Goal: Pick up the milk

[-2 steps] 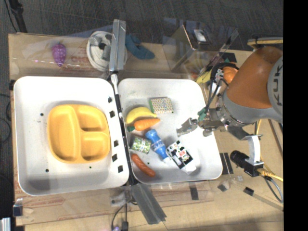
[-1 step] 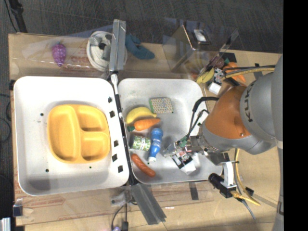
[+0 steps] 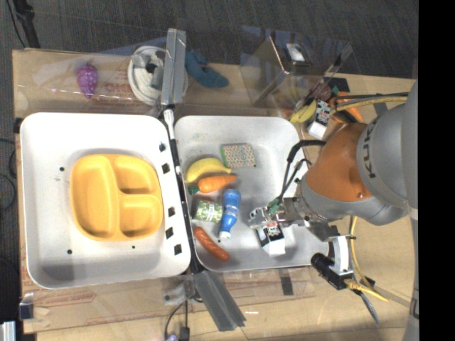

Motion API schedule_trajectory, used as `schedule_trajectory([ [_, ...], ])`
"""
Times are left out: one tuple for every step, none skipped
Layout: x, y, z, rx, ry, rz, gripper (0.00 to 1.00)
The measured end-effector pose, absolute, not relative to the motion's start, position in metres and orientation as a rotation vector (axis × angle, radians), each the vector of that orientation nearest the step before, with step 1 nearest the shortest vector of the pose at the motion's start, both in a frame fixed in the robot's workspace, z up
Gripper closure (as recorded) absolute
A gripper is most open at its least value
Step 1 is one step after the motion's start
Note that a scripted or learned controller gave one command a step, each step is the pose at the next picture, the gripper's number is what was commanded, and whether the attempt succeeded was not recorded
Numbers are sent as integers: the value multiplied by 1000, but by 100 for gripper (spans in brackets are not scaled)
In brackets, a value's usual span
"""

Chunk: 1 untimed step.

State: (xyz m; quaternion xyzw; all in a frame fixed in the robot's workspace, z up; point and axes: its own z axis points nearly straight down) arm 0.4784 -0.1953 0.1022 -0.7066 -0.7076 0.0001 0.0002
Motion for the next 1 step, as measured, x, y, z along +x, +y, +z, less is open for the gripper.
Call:
schedule_trajectory([
  [485, -90, 202, -2187, -2251, 1, 100],
])
